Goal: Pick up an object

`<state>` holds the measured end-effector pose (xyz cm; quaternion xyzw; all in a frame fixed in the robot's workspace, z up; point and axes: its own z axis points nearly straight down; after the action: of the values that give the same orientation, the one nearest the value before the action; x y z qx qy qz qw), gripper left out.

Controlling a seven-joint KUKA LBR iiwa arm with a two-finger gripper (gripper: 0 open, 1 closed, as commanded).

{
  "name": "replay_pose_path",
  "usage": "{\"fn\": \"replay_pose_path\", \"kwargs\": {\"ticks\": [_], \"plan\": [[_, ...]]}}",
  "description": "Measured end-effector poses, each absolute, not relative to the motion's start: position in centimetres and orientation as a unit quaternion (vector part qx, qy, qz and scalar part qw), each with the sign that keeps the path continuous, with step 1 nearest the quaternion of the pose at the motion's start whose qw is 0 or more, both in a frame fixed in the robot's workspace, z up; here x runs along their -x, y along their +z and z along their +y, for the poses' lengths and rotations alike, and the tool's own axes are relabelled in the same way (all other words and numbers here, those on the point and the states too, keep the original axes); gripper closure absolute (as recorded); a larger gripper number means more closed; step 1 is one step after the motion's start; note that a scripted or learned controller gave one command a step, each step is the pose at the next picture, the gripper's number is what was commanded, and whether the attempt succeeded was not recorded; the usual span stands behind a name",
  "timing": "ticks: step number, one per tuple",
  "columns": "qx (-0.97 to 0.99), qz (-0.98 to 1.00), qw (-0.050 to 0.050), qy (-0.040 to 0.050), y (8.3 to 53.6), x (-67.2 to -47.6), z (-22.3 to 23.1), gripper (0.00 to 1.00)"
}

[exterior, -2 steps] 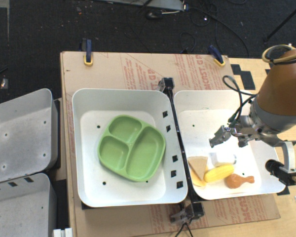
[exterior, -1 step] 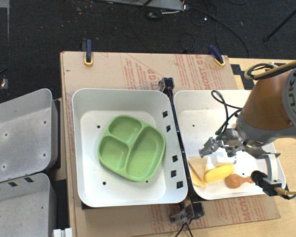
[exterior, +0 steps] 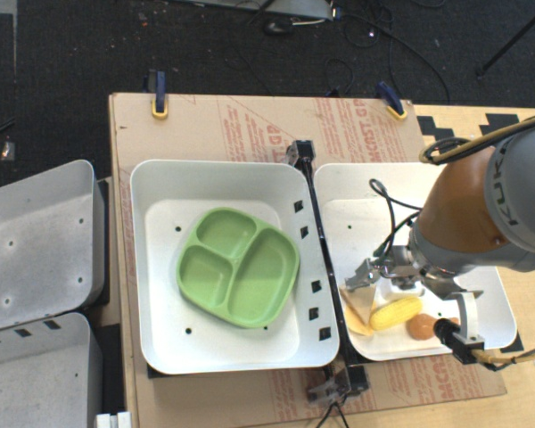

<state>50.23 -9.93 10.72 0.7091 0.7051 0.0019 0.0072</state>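
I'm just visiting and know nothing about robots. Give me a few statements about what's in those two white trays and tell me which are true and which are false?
1. The green divided plate lies in the left bin. True.
2. The plate has three compartments. True.
3. The yellow corn-like object sits on the green plate. False: it lies in the right bin, near its front edge.
4. A small orange-brown object lies right beside the yellow one. True.
5. The arm hangs over the left bin. False: it is over the right bin.
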Motion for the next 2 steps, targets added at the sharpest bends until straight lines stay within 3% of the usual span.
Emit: {"fn": "replay_pose_path", "kwargs": {"ticks": [1,2], "plan": [[-0.708,0.706,0.006,0.0045,10.4,-50.8,-10.2,0.00],[-0.709,0.705,0.014,0.0088,11.7,-51.3,-10.3,1.00]]}}
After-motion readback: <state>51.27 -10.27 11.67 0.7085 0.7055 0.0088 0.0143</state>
